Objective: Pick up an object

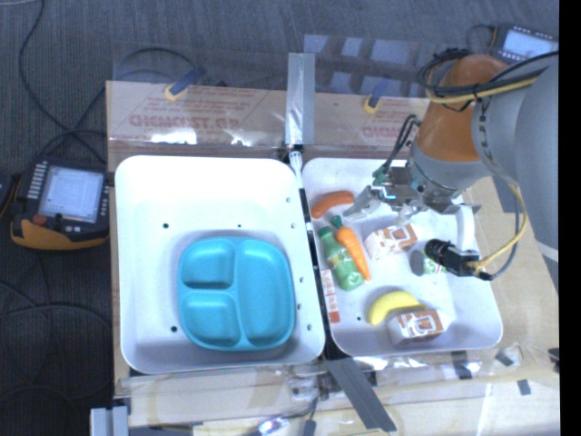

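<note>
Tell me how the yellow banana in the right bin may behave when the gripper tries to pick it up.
The banana looks like smooth, glossy toy plastic, so it is probably light, stiff and somewhat slippery. Its curved shape may pivot or slide under a push. It lies close to a small carton, which could crowd the fingers.

Clearly a robotics lab or test cell, not a home or kitchen. At centre, two shallow white bins (pixel 211 175) side by side on a cardboard-lined bench (pixel 218 116), taped at the edges. At the left edge, a teach pendant (pixel 60 203) with lit screen lying on grey carpet (pixel 182 16), loose cables (pixel 36 25) trailing across the upper left. At upper right, an industrial grey arm (pixel 508 125) with orange band reaching in, a second lit screen (pixel 528 42) behind it. In the bins, plastic toy food (pixel 349 248) and a blue divided tray (pixel 238 291), typical practice props.
</note>
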